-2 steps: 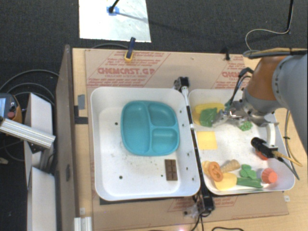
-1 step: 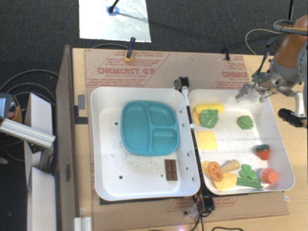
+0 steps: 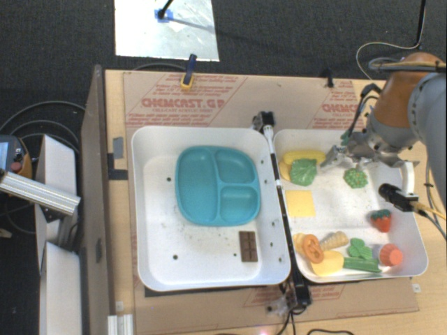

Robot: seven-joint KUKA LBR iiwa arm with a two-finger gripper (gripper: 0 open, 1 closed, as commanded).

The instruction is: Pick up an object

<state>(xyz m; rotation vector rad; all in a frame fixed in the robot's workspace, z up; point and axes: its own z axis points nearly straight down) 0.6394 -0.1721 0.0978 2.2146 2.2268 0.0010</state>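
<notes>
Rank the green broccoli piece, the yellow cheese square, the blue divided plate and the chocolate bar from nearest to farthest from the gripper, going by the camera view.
From the gripper, over the right bin's far end:
1. Green broccoli piece, right bin, just below the gripper.
2. Yellow cheese square, right bin, beside the divider.
3. Blue divided plate, middle of the left bin.
4. Chocolate bar, left bin, near its front edge.

A brown cardboard sheet printed with red lettering [image 3: 209,100] covers the bench top. Beyond its far edge, dark grey carpet [image 3: 56,33] spreads, with a shiny silver square sheet [image 3: 166,19] lying on it. Left of the cardboard, black cables [image 3: 42,117] loop beside a white metal frame [image 3: 59,250].
</notes>
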